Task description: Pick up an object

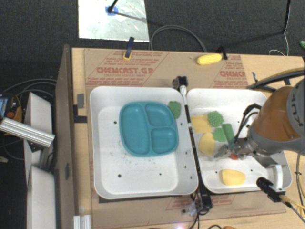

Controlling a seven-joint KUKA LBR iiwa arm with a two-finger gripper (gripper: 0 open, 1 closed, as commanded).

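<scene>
We see the pincer [225, 151] low in the right bin [238, 97], beside a yellow piece [207, 143] and a green piece [222, 132]; we cannot tell its state.

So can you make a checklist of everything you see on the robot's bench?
Surface: brown bench bearing left bin and right bin.
Job's things: yellow pieces and green pieces in right bin; green piece in left bin.
Clutter: blue divided plate in left bin; yellow object on bench's far edge.
Grippers: gripper low in right bin, beside yellow piece.
Cables: grey loop behind bench.
Surroundings: dark floor, shiny sheet.
</scene>
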